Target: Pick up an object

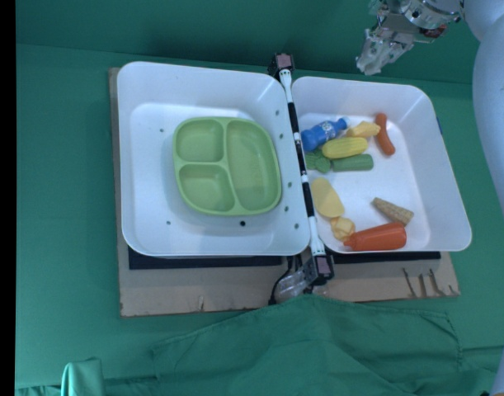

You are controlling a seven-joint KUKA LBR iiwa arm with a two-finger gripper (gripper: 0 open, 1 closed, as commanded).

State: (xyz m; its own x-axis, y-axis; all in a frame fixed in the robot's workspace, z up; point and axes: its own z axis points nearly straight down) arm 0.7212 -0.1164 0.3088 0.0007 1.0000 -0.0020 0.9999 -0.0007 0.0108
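My gripper [375, 58] hangs high above the back edge of the right bin [429, 167], with nothing between its fingers. Below it in that bin lie a blue bottle [322, 133], a yellow corn cob [344, 148], a green pickle [352, 163], a small orange carrot [384, 134] and a yellow piece [365, 128]. Nearer the front lie a pale yellow slice [327, 196], a brown cob [392, 211] and a large orange-red piece [376, 238].
The left bin [148, 97] holds a green divided plate [227, 165]. A black-and-white bar [299, 159] runs between the bins. Both bins sit on a cardboard sheet [194, 291]. Green cloth [301, 345] bunches at the front edge.
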